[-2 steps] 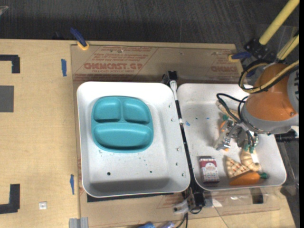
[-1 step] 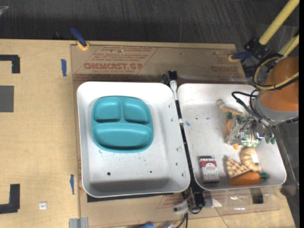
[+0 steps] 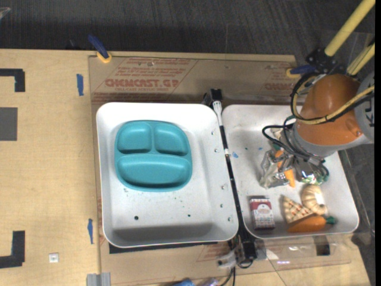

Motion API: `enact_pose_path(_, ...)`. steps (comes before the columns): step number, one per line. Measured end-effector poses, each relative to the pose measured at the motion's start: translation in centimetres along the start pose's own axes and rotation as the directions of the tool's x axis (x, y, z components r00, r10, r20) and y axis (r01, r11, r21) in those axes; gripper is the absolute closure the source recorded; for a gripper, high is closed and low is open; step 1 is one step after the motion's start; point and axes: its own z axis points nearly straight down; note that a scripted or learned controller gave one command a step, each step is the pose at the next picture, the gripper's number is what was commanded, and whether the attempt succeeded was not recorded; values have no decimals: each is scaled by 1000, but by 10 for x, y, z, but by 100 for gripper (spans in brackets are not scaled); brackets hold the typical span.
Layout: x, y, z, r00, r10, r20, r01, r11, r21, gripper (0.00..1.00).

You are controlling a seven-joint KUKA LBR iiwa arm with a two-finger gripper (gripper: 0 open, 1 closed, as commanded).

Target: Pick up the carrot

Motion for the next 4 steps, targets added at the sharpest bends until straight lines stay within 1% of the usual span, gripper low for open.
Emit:
enact_pose_path(1, 66, -9, -1, 982, -190, 0, 190, 982, 2, 100)
enact_pose_path(2, 16, 31, -97, 926, -379, -2, 379, 926, -4, 100)
enact_pose_path(4, 11, 32, -117, 927, -374, 13, 374, 927, 1, 100)
